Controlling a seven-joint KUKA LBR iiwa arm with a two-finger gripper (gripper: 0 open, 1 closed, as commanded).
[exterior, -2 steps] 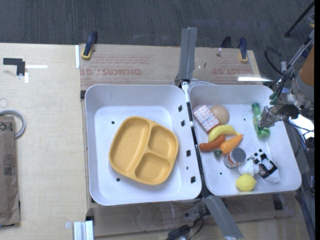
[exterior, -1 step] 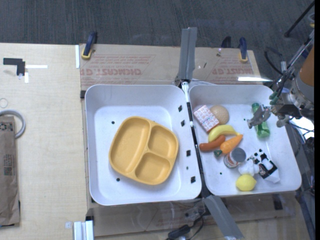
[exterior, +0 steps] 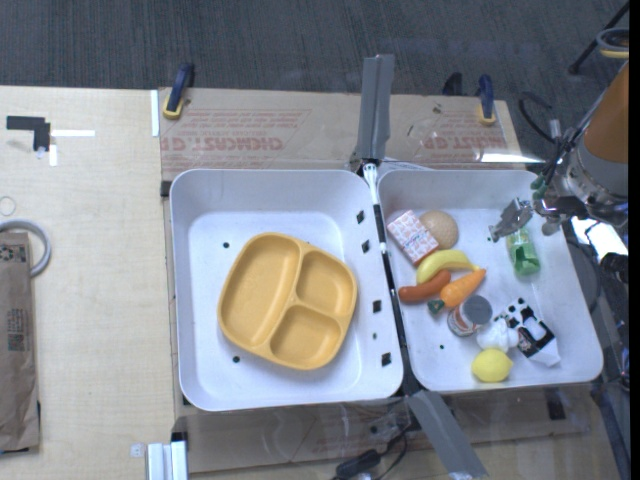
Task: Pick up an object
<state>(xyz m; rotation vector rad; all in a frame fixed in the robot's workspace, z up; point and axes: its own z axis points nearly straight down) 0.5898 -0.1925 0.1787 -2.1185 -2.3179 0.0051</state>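
The right bin [exterior: 585, 308] holds several small items. Among them are a pink-and-white wafer pack [exterior: 411, 236], a tan bun [exterior: 440, 228], a banana [exterior: 446, 262], a red sausage [exterior: 424, 289] and a carrot [exterior: 462, 287]. There are also a small can [exterior: 470, 314], a lemon [exterior: 491, 365], a black-and-white toy [exterior: 525, 330] and a green bottle [exterior: 524, 255]. My gripper [exterior: 527, 223] hangs over the bin's right rear part, open, its tips just above the green bottle's top. Nothing is held between the fingers.
The left bin [exterior: 195, 288] holds a yellow divided plate [exterior: 288, 301]. A raised divider [exterior: 385, 268] separates the two bins. Cardboard [exterior: 270, 133] lies behind the bins, and a brown paper bag [exterior: 15, 338] sits at the far left of the bench.
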